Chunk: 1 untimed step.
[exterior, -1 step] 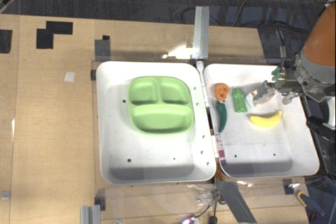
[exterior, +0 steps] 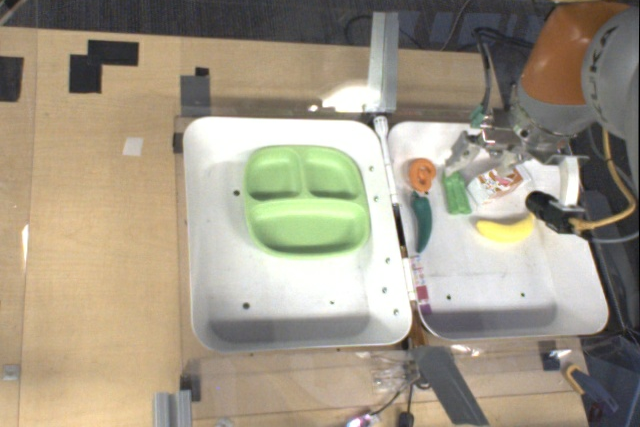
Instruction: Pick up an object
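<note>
The right bin (exterior: 500, 300) holds several small objects. An orange round piece (exterior: 422, 174) lies near its left wall, and a dark green long piece (exterior: 421, 221) lies just below it. A light green block (exterior: 456, 194) sits beside a white and red packet (exterior: 499, 182). A yellow banana (exterior: 505, 230) lies to the lower right of the packet. My gripper (exterior: 489, 153) hangs low over the bin's back part, just above the packet and the light green block. Nothing shows as lifted from the bin floor.
The left bin (exterior: 215, 215) carries a green divided plate (exterior: 305, 198) in its middle. A metal post (exterior: 384, 65) stands behind the wall between the bins. The grey and orange arm (exterior: 575, 60) and its cables crowd the right bin's back right corner.
</note>
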### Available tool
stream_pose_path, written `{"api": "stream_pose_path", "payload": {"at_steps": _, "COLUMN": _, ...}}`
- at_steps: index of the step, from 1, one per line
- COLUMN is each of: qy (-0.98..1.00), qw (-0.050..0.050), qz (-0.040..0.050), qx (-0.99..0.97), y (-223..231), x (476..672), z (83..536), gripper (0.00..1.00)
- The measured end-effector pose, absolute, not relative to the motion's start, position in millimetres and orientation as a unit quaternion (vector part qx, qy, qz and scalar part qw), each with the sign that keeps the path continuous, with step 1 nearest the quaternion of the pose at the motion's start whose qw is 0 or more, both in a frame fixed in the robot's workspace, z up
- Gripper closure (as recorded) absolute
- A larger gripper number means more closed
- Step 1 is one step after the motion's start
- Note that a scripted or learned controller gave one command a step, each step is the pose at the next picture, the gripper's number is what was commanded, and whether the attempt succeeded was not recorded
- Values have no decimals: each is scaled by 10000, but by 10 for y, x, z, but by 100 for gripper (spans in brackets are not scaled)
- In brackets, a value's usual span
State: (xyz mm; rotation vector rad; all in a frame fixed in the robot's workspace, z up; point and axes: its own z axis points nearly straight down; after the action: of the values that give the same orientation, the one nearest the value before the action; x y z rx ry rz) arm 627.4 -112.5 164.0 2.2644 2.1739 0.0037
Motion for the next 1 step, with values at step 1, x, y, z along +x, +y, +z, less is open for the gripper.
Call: {"api": "stream_pose_path", "payload": {"at_steps": 1, "qy": 7157, "qw": 91, "qz": 72, "qx": 6983, "y": -1192, "x": 6623, "z": 950, "gripper": 0}}
